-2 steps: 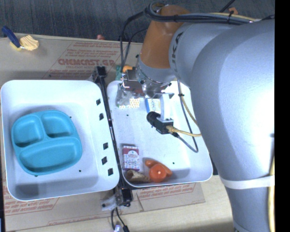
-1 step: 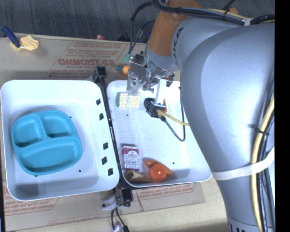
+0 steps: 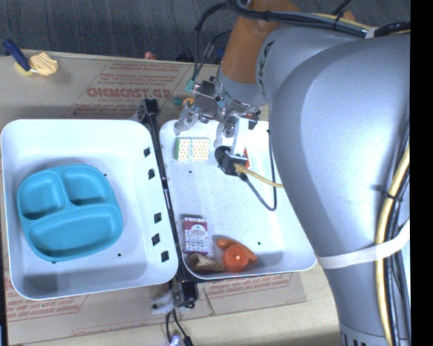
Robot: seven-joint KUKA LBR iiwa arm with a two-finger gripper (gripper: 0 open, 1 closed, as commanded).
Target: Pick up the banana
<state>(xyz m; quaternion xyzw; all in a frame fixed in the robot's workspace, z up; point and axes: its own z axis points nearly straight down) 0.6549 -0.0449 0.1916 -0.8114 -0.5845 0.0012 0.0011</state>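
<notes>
Even overhead light, mild glare on white bins (image 3: 72, 132), slightly soft focus.

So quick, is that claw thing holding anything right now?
Gripper: cannot be told; it sits at the right bin's far end, no banana visible in it.

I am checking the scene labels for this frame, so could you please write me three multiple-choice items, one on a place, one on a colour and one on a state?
1. Where is the blue tray?
A. in the left bin
B. in the bin beside it
C. on the cardboard

2. What colour is the small box in the right bin?
A. green
B. red
C. black

3. How does the blue tray lie?
A. on its edge
B. upside down
C. flat, hollows up

Answers:
1 A, the left bin's white walls surround it.
2 B, its upper face is red.
3 C, its three hollows face the camera.
</notes>
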